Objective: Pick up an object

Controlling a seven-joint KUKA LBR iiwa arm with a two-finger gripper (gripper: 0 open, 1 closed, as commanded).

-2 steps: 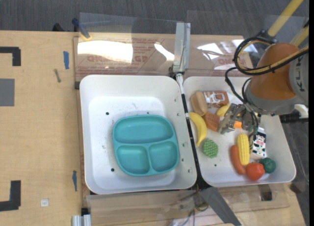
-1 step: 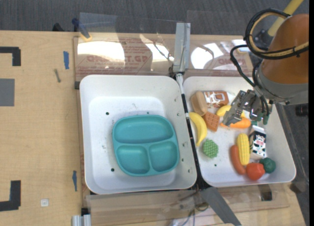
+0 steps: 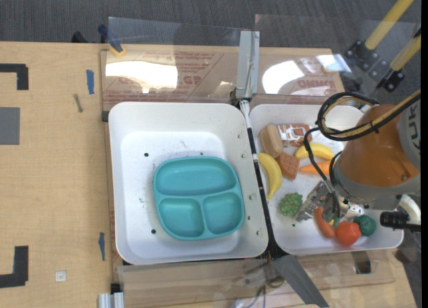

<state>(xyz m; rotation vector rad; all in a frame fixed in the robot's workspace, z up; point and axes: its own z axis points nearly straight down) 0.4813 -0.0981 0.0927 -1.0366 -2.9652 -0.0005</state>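
Note:
The right bin (image 3: 287, 240) holds several toy foods: a yellow banana (image 3: 271, 173), a brown bread roll (image 3: 271, 139), a tan waffle piece (image 3: 289, 165), a green broccoli (image 3: 290, 204), a red tomato (image 3: 348, 233), a red-orange piece (image 3: 325, 224) and a small green piece (image 3: 366, 225). My gripper (image 3: 318, 204) is lowered into this bin, just right of the broccoli and above the red-orange piece. The arm's orange band (image 3: 371, 156) covers the bin's right part. I see nothing clearly held.
The left bin (image 3: 134, 133) carries a teal divided plate (image 3: 198, 196). A brown-and-white packet (image 3: 294, 131), a second yellow piece (image 3: 322, 151) and an orange piece (image 3: 313, 168) lie at the right bin's back. A metal divider (image 3: 246, 66) stands behind the bins.

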